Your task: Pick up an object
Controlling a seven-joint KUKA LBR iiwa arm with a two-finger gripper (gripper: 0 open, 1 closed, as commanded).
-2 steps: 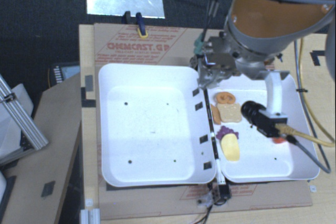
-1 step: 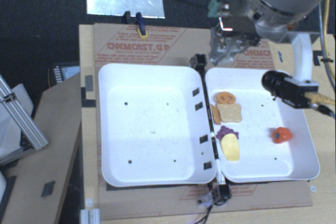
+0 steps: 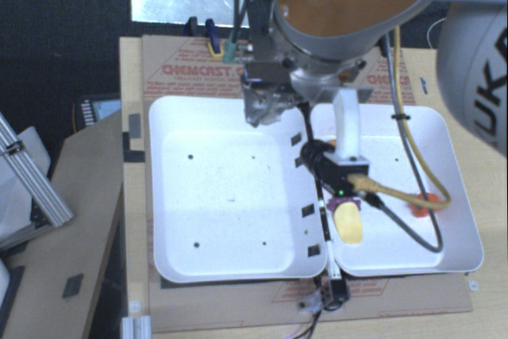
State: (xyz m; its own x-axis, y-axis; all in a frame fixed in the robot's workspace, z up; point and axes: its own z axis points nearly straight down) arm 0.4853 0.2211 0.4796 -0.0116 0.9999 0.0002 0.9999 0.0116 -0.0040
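just beside its left wall, the right bin (image 3: 397,254) holds a yellow object (image 3: 349,226).

Shallow white left bin (image 3: 222,171): smooth moulded plastic, faint sheen
Shallow white right bin (image 3: 397,143): same smooth plastic, same sheen
Brown sheet with red lettering (image 3: 194,63): matt, looks like paper or card
Rounded pale yellow piece (image 3: 350,226): smooth and matt, material cannot be told
Ribbed silver rail (image 3: 32,179): bare metal, dull satin finish
Grey and orange robot arm (image 3: 357,4): smooth glossy casing

White left bin (image 3: 230,194) — cardboard (image 3: 190,63) beneath
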